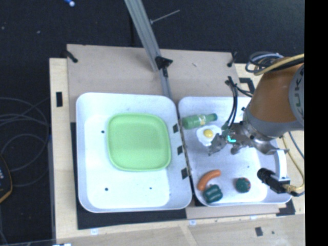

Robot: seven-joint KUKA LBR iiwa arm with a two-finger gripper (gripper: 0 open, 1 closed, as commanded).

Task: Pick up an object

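Jaws of the gripper [219, 143] are too small and dark here to judge, so their state cannot be told; they hang over the right bin [266, 196]. Just beside them, up and to the left, lies a fried egg [207, 134], with a green bottle [198, 120] beyond it. Below them lie a sausage [209, 178], a green block [212, 193] and a green ball [243, 185]. Well off to the left, a green plate [138, 141] rests in the left bin [92, 152].

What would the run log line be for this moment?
claw: over right bin, beside fried egg | grip: unclear | green plate: left bin
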